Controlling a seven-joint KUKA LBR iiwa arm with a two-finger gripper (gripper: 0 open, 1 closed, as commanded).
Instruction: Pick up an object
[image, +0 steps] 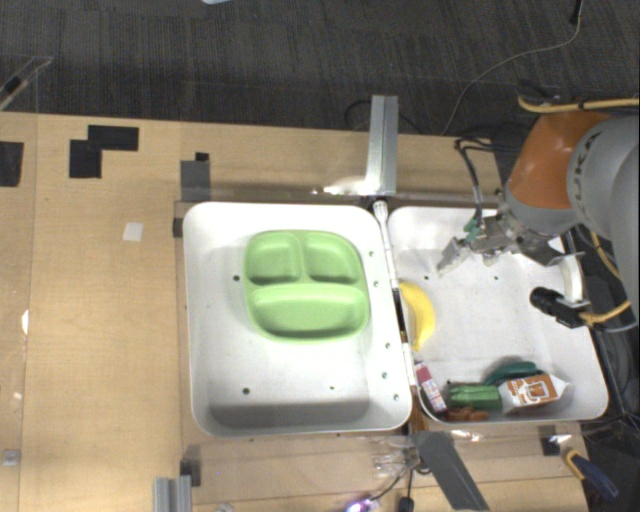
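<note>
Sitting side by side on the pale wooden worktop (100, 300) are two shallow white bins. The left bin (215, 400) holds a single light green divided plate (305, 283), lying flat a little toward the far side, its three compartments facing up. The right bin (500, 330) holds several smaller things. A yellow banana (420, 312) lies against the bin's left wall, about halfway along it. Along the near wall sits a cluster: an orange and white carton (527, 390) on its side, a dark green thing (515, 370) just behind it, a flat green packet (470, 397) to the carton's left, and a small red and white packet (427, 385) in the near left corner.

The claw (450, 258) is in the far part of the right bin, over bare white floor, tilted toward the banana but apart from it and well apart from the cluster at the near wall. How far it is open I cannot tell; its tip blends into the white of the bin. The arm (560, 170), grey with its orange band, reaches in from the right and is cut off by the picture's edge.

The dark green thing is partly hidden by the carton, and what it is I cannot make out. The writing on the packets is too small to read.
</note>
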